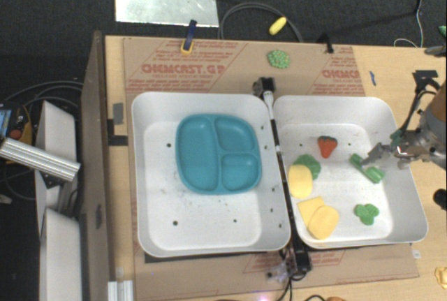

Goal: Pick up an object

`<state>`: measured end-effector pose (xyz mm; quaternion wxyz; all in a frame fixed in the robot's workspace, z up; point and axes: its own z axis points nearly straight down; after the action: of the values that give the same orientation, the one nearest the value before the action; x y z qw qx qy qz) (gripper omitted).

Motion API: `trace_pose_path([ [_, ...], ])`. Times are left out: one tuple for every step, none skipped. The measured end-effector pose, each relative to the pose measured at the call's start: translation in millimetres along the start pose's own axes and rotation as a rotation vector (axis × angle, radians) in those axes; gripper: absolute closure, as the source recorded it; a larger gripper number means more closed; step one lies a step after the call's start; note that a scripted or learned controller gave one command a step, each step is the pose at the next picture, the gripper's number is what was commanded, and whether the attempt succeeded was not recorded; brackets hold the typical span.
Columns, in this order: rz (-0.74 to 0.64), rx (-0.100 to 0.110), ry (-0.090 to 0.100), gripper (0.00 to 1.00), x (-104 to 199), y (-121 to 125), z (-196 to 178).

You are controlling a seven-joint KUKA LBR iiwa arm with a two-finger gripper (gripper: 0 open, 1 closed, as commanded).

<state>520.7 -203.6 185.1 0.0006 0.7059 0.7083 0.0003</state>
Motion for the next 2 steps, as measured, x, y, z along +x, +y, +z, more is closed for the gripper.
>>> trace_pose_path([
  [-0.007,0.001,0.003,0.0,70.3,22.1,42.4],
  [-0.003,0.0,0.0,0.0,54.6,65.7,103.6],
])
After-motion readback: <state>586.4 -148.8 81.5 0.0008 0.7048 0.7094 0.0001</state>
